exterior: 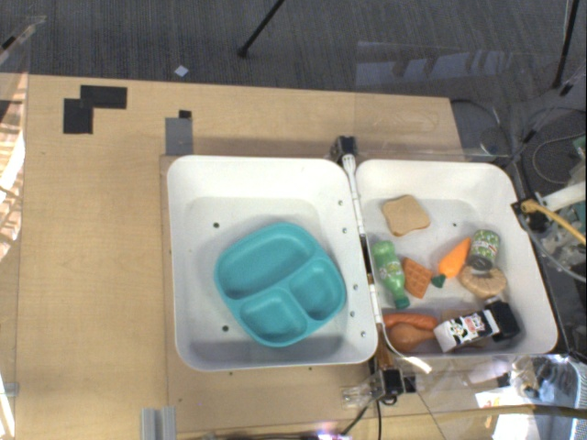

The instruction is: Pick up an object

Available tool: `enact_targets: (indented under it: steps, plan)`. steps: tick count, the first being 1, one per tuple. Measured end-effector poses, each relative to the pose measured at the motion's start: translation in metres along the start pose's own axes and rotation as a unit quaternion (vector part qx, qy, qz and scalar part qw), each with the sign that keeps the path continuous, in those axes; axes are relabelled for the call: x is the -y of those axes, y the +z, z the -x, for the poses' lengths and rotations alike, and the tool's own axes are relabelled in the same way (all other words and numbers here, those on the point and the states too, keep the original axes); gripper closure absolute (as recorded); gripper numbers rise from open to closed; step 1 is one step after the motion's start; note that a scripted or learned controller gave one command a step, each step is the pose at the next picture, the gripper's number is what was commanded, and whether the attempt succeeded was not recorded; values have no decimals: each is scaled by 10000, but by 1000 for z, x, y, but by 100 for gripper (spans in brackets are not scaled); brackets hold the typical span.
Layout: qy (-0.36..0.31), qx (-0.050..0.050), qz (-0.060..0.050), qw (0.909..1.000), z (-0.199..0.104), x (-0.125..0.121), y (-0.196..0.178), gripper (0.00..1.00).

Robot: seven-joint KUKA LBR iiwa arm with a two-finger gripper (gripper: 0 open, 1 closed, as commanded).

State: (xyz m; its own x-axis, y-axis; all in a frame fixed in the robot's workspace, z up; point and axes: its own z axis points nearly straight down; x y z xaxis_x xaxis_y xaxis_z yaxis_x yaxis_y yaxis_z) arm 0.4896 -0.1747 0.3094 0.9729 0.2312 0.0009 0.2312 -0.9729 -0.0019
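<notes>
The right bin [514, 191] holds several toy foods. A tan bread slice [405, 215] lies near its back left. Along the left wall lies a green bottle-shaped toy [389, 269], with an orange waffle piece [416, 278] touching it. To the right of those are a carrot [452, 258], a small green-labelled can [483, 248] and a beige bun [482, 282]. At the front lie a red sausage [410, 321] on a brown drumstick [409, 336], and a black-and-white carton [475, 326] on its side.
A teal divided plate [280, 285] lies in the left bin [197, 200]. The wooden bench [92, 273] carries black tape marks [92, 106] at the back left. Cables and hardware [555, 214] crowd the right edge past the right bin.
</notes>
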Motion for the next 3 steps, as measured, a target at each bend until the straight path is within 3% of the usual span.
enact_targets:
  steps: [1, 2, 3]
  plan:
    - [129, 2, 15, 9999, -14, -36, 10, 100]
    - [43, -12, 18, 10000, -17, -35, -2, 100]
    - [115, 20, -13, 9999, 1, -16, 56, 100]
